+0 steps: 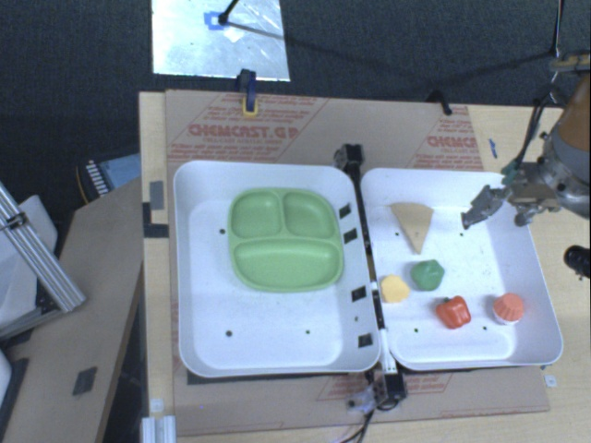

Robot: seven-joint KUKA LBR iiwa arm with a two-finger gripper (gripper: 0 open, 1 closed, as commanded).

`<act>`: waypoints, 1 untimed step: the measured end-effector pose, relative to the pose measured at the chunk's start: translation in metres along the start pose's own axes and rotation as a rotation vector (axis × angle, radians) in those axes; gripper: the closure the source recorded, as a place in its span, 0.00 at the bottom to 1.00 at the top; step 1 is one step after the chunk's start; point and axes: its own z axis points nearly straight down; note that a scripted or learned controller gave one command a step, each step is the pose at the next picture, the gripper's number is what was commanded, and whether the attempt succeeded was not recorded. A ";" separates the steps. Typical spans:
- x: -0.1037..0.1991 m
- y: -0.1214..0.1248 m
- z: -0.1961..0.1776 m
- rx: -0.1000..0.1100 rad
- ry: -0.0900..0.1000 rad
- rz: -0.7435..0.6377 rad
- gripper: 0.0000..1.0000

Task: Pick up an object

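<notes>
While the gripper (482, 212) hangs over the right bin (536, 275), nothing's grabbed.
Fingers look slightly apart, hard to tell; tan wedge (413, 222) lies just left, red pepper (453, 312) nearer front.

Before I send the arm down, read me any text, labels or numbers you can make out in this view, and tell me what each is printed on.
"CHEMCAST G P": red print on the brown protective sheet under the bins, above the left bin; the last letters are uncertain.
A second red print of the same style on that sheet, above the right bin: too blurred and partly cut off to read.
No readable text on the green divided plate or the toy foods.
</notes>
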 end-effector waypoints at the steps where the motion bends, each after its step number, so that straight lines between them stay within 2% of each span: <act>1: 0.000 0.002 -0.005 -0.009 -0.002 -0.002 0.00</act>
